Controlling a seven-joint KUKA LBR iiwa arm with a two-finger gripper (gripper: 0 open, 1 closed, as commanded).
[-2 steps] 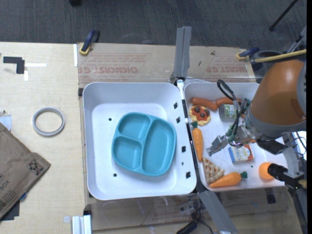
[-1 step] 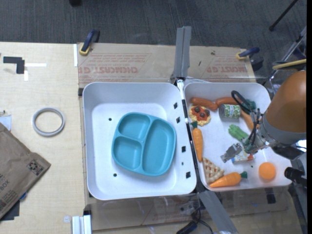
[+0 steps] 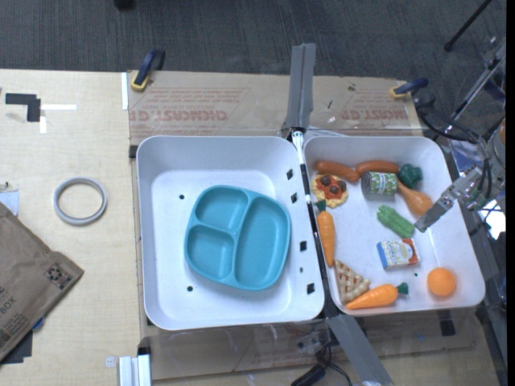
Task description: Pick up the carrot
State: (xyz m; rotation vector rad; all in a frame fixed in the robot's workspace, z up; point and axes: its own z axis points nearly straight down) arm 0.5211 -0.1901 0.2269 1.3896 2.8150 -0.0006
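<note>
Gripper (image 3: 429, 217) low over the right white bin (image 3: 451, 155), nothing visibly in it.

Whether it is open or closed cannot be told. The orange plastic carrot with the green top (image 3: 375, 297) lies below and left of the gripper, by the bin's near wall, beside a waffle-patterned toy wedge (image 3: 350, 279).

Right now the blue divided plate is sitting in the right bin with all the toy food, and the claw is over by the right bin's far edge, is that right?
Not quite. The camera view shows the blue divided plate alone in the left bin, not the right one. The toy food, including the carrot, lies in the right bin, and the claw is at that bin's right edge.
</note>
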